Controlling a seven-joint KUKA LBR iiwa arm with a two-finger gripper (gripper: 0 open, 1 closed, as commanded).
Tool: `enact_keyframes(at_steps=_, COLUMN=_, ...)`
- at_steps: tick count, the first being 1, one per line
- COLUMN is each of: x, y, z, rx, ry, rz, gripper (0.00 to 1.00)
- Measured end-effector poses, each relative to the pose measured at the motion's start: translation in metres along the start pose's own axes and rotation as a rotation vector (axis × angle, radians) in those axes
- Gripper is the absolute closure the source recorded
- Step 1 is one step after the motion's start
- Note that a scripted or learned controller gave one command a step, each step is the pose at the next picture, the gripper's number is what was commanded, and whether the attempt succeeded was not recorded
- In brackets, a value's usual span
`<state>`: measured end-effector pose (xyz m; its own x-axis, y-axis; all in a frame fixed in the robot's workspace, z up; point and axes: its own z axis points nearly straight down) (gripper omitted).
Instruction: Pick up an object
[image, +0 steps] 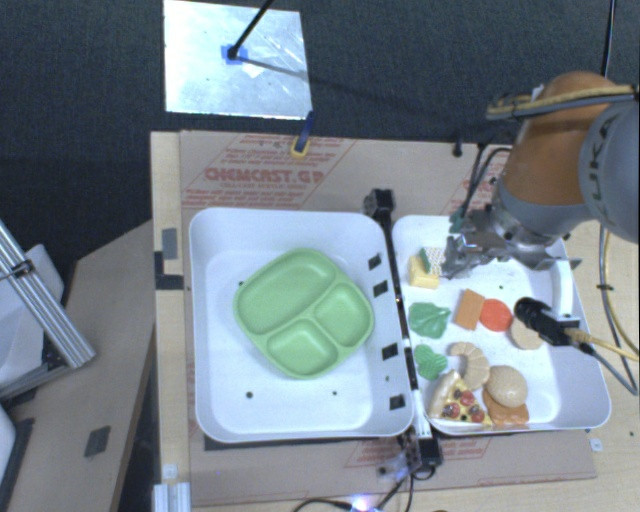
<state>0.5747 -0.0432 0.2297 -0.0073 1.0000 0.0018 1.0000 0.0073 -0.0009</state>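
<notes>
Overhead slanted view of a brown surface (262, 172) carrying two shallow white bins side by side. The left bin (215, 400) holds one thing, a pale green divided plate (302, 312) with three compartments, lying flat near the middle.

The right bin (572, 392) holds a scatter of toy foods. A yellow wedge (422, 271) lies near the far left corner. Nearer the camera along the left wall are a green leaf (430, 320) and a smaller green piece (429, 359). An orange block (468, 308) touches a red round slice (496, 315) toward the centre. At the near end sit a curled tan pastry (468, 360), a pizza slice (454, 399) and a tan bun (506, 385), all close together.

The grey arm (560, 140) with its orange band reaches in from the right over the far end of the right bin. Its tool (455, 257) is low inside that bin, just beside the yellow wedge. Whether the tool is apart or together cannot be told, and nothing can be seen held in it.
</notes>
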Motion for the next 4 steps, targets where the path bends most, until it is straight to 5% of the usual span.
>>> enact_keyframes(at_steps=2, x=0.100, y=-0.047, z=-0.002, rx=0.000, ry=0.000, rz=-0.002, gripper=1.00)
enact_keyframes(at_steps=4, x=0.088, y=-0.056, z=-0.001, rx=-0.003, ry=-0.001, rz=0.007, gripper=1.00)
